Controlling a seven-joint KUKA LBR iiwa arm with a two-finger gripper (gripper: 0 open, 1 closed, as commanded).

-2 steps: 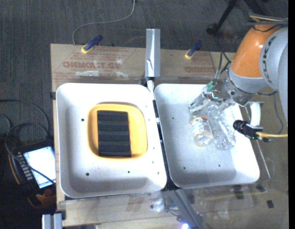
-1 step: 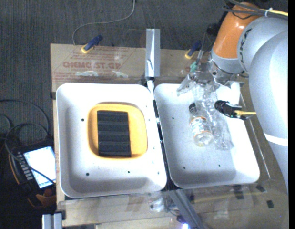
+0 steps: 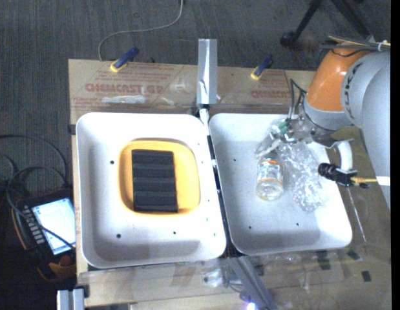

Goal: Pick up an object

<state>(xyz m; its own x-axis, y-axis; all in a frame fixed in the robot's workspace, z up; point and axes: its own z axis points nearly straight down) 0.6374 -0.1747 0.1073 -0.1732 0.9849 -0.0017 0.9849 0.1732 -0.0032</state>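
We see two white bins side by side. In the left bin a yellow tray with black ribbed pad lies flat near the middle, well apart from the arm. In the right bin a clear plastic bottle lies on its side, and a crumpled clear plastic wrap spreads from about 12 o'clock to 4 o'clock of the bottle, touching it.

The arm reaches in from 3 o'clock, and the gripper is low over the upper part of the wrap, at about 1 o'clock from the bottle. We cannot tell the state of the gripper, because the wrist and the shiny plastic hide it.

We judge that the arm is placed there because the bottle and the wrap are the nearest things to pick. We see nothing lifted from the bin floor. The wrap is thin and slippery, so a grasp on it could easily fail.
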